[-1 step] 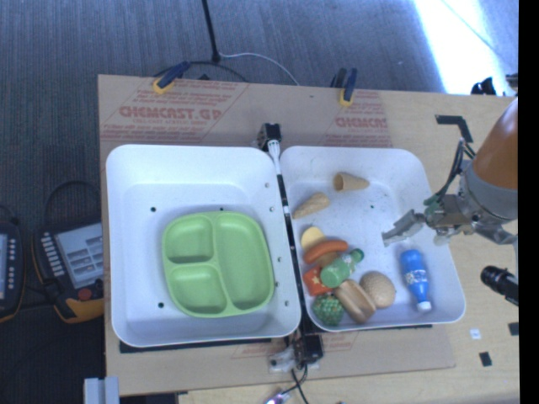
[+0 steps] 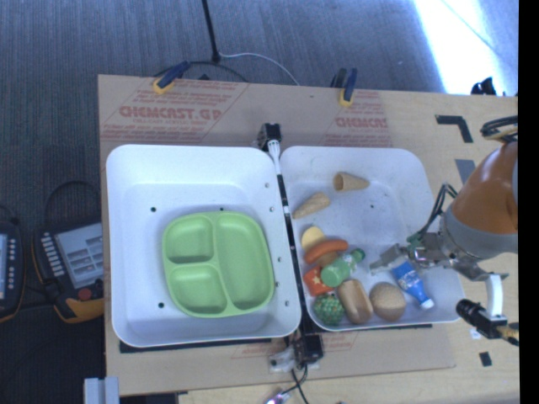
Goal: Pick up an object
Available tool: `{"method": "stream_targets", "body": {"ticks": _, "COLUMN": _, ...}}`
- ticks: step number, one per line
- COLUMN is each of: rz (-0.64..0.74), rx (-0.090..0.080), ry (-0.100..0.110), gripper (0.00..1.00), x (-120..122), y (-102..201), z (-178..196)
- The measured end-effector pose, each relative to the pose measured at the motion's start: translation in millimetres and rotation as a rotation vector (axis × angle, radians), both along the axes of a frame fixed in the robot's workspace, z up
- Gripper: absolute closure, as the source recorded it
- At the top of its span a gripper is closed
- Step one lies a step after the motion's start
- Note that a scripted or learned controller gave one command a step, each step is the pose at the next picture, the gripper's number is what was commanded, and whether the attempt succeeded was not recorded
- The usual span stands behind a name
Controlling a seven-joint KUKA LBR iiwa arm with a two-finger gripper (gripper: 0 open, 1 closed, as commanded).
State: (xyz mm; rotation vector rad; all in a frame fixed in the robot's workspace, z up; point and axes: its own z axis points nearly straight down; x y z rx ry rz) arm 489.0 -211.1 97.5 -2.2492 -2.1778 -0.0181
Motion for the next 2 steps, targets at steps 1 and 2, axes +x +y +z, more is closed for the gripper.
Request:
{"method": "stream_targets", "body": {"ticks": 1, "rz": -0.006, "rx": -0.013, "ry": -0.001, "gripper": 1.0, "x": -2, "y": -5, "z": 9}}
{"method": "stream_targets", "body": {"ticks": 2, "rz": 0.029, "rx": -0.017, "ry": 0.0, "gripper": 1.0, "x": 3, "y": 62, "z": 130}}
